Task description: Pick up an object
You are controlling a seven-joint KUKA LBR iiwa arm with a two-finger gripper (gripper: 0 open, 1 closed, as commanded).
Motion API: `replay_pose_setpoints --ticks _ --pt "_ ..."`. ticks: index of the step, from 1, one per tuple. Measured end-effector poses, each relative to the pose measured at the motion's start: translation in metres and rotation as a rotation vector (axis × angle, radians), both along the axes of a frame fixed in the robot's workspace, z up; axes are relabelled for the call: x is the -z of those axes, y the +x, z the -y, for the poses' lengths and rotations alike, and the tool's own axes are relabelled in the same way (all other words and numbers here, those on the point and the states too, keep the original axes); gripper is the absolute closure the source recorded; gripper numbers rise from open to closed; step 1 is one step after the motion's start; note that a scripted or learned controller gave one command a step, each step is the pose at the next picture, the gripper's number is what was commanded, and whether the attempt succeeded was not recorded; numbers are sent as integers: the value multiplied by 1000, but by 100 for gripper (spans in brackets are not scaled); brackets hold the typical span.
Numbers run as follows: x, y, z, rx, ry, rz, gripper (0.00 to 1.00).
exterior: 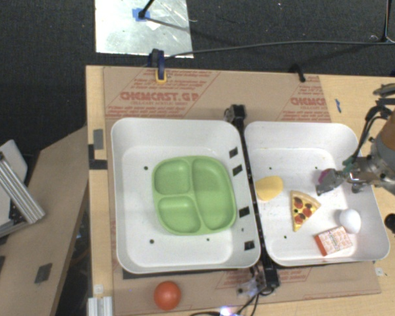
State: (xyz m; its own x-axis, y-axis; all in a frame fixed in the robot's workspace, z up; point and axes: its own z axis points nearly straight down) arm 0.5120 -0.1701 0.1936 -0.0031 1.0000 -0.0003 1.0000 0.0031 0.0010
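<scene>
Reaching in over the right rim of the right bin [365, 143], the gripper [330, 180] hangs above that bin's right-centre floor, low and near the toys, which looks like an approach to a pick rather than a carry. Nothing shows between its tips, and whether the jaws stand open or closed I cannot tell from this slant.

The right bin holds four candidates, all lying loose and apart from each other: one yellow lump [269, 188] by the left wall, one pizza slice [303, 209] at the centre of the floor, one white egg [349, 220] toward the right wall, and one red-and-white carton [333, 241] near the front right corner. The pizza slice and the egg lie nearest the gripper, so either seems the likeliest target.

The left bin [128, 176] carries one green divided plate [193, 195] at its centre, with three compartments. Outside both bins, one orange ball [166, 295] rests on the bench at its front edge, out of the arm's working area.
</scene>
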Motion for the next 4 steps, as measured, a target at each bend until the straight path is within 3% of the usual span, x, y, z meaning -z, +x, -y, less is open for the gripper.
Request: replay_pose_setpoints --ticks 2,3,4 --pt "108 -4 -3 3 2 3 0" --pt "93 -1 -3 1 0 13 100" --pt "46 -2 6 0 -2 4 100"
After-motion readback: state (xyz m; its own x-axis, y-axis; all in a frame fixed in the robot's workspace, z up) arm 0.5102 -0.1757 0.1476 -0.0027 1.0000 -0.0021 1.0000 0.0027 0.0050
